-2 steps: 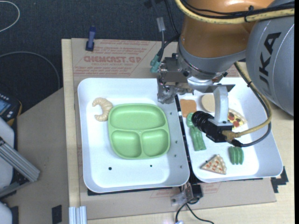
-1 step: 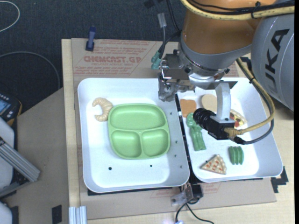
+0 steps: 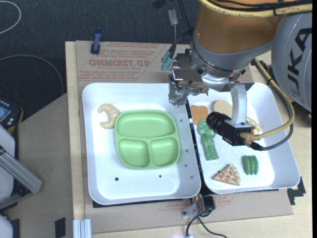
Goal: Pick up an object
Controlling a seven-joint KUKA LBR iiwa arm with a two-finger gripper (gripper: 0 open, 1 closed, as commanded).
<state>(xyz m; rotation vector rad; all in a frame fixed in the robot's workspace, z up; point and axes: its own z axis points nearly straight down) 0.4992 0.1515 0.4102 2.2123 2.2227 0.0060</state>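
The loose objects are lying in the two white bins. In the right bin [image 3: 277, 108], an orange-brown toast slice [image 3: 199, 114] is sitting near the inner wall. Just below it, a green toy vegetable [image 3: 208, 142] is stretching lengthwise down the bin. A pizza slice [image 3: 228, 174] is resting near the front rim, with a small green pod cluster [image 3: 250, 164] just beside it to the right. A pale beige piece [image 3: 222, 106] is showing behind the toast, partly covered by the arm's hardware, so its kind is hard to tell.

In the left bin [image 3: 94, 148], a green divided plate [image 3: 147, 138] is taking up the middle, and a tan croissant [image 3: 108, 115] is lying against its upper left corner.

The gripper [image 3: 177, 94] is hanging over the far end of the seam where the two bins are meeting, above and apart from the toast. It is gripping nothing that can be seen. From this slant it is not possible to tell whether it is spread or pressed together. A black cylinder [image 3: 225, 128] on a white bracket is jutting over the right bin, close above the green vegetable.

Both bins are resting on a cardboard sheet [image 3: 119, 61] printed in red.
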